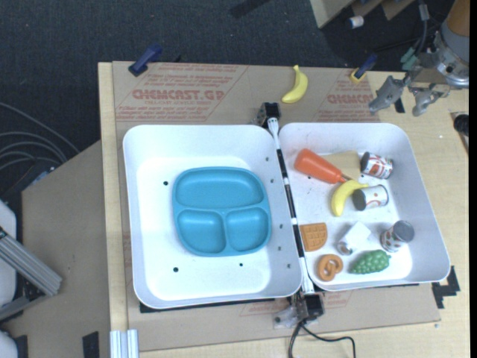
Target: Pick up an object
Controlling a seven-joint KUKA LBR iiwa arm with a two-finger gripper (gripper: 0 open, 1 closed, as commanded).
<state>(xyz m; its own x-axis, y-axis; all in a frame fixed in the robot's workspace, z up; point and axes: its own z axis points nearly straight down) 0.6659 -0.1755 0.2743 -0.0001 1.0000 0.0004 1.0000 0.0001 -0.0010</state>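
Note:
My gripper (406,99) hangs at the upper right, above the bench just beyond the far edge of the right bin (425,200). Its two grey fingers (387,95) are spread apart with nothing between them. Inside the right bin lie an orange carrot (319,166), a yellow banana (344,195), two small cans (376,165) near the banana, a waffle piece (314,236), a pretzel (329,266), a green grape bunch (370,262), a white block (357,236) and a grey-capped bottle (397,236). The left bin (145,200) holds a blue divided plate (221,209).
A second banana (296,86) lies on the brown bench board behind the bins. A blue clip (144,60) sits at the board's far left corner, another (364,69) near the gripper. Cables trail at the left; a black divider (287,200) joins the bins.

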